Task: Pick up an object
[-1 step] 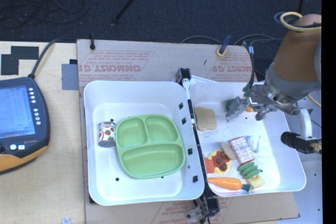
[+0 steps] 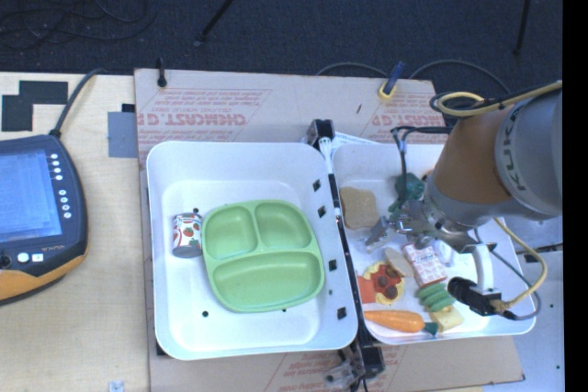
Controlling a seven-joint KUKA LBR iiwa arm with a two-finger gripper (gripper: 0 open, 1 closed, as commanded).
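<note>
Over the right-hand shallow white bin [image 2: 514,321] the grey arm with its orange band [image 2: 478,170] is down low now, wrist tipped toward the bin's middle, and the gripper [image 2: 397,229] sits right among the clutter. Whether the claw is apart or together I can't tell, the metal parts blur into each other from up here, and nothing shows clamped in it.

What's on offer? Just beside the gripper, toward the divider between the bins, lies a flat tan sponge-like slab [image 2: 359,207], which looks the likeliest target given where the wrist points. Nearer the bin's front edge there's a cluster: a round red-and-yellow pizza-like toy [image 2: 380,283], a small white-and-red carton [image 2: 426,265], a green ridged vegetable toy [image 2: 434,296], and an orange toy carrot [image 2: 399,321] along the front wall. They're packed close, some touching, so a clean pick there would be harder.

Across in the left-hand white bin [image 2: 165,197], a light green plastic divided tray [image 2: 262,254] takes the centre, with a small red-and-white tin can [image 2: 186,235] just beside its left edge. Both are well apart from the arm.

My read: it's the approach or closing stage, with no pick yet confirmed. The risk is the fingers glancing off that flat slab.
</note>
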